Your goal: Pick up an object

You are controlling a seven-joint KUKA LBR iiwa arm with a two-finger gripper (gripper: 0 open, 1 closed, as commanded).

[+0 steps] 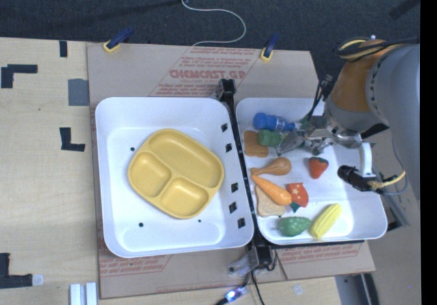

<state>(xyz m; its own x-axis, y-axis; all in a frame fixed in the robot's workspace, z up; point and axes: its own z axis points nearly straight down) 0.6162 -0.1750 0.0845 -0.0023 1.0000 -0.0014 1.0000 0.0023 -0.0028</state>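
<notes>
The right bin (pixel 362 225) holds several toy foods. A blue piece (pixel 266 121) and a green piece (pixel 269 138) lie at its far left, next to a tan slice (pixel 252 144). My gripper (pixel 296 140) is low in the bin, just right of the green piece and below the blue one. No object shows in its grasp. A red strawberry-like piece (pixel 317 167) lies just below the wrist. Further forward are a tan drumstick (pixel 273 166), a carrot (pixel 273 192), a red piece (pixel 298 194), a corn cob (pixel 326 220) and a dark green vegetable (pixel 293 226).
The left bin (pixel 113 228) holds a yellow divided plate (pixel 175 172). A black divider with clips (pixel 235 160) runs between the bins. The grey arm with its orange band (pixel 355 85) and a cable (pixel 372 181) hang over the right bin's right side.
</notes>
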